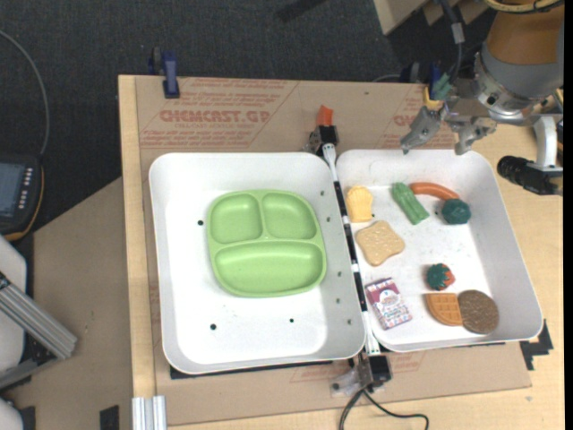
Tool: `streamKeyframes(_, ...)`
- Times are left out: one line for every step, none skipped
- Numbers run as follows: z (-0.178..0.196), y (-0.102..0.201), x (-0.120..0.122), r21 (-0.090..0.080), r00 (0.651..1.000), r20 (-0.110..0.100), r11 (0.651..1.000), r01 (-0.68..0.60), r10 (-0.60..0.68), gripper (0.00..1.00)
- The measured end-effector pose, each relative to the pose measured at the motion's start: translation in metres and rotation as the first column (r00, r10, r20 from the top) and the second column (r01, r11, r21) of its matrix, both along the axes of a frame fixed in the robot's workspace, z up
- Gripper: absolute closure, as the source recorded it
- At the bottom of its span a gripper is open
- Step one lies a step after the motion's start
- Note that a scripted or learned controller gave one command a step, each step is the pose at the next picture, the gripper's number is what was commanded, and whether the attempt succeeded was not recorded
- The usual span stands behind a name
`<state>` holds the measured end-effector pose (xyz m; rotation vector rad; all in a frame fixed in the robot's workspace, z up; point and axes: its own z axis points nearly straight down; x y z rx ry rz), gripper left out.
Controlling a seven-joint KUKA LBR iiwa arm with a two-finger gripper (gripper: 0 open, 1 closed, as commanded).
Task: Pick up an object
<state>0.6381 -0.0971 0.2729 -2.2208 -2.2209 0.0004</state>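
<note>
My gripper point(445, 138) hangs open above the far rim of the right bin point(510, 240), with nothing between its fingers. Below it in that bin lie an orange sausage point(431, 189), a green stick point(409, 202) and a dark teal ball point(455, 211). Further left sit a yellow piece point(359, 203) and a slice of toast point(380, 242). Toward the near side are a strawberry-like piece point(439, 277), a small pink packet point(389, 302), an orange waffle cracker point(442, 308) and a brown cookie point(478, 311).
The left bin point(179, 285) holds a green divided plate point(266, 242). Clamps point(324, 129) sit at the far seam between the bins, and a blue clamp point(167, 72) is on the cardboard's far left edge. The arm's orange band point(526, 25) rises at the top right.
</note>
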Motion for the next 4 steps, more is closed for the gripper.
streamKeyframes(-0.121,-0.041,-0.003,0.000,1.000,-0.008,1.000,0.004,-0.004,0.00)
streamKeyframes(-0.187,-0.070,0.009,0.001,1.000,-0.006,1.000,0.002,-0.002,0.00)
streamKeyframes(-0.171,-0.068,0.011,-0.001,1.000,0.003,1.000,0.001,-0.001,1.00)
streamKeyframes(-0.172,-0.068,0.011,-0.001,1.000,0.002,1.000,0.001,-0.001,0.00)
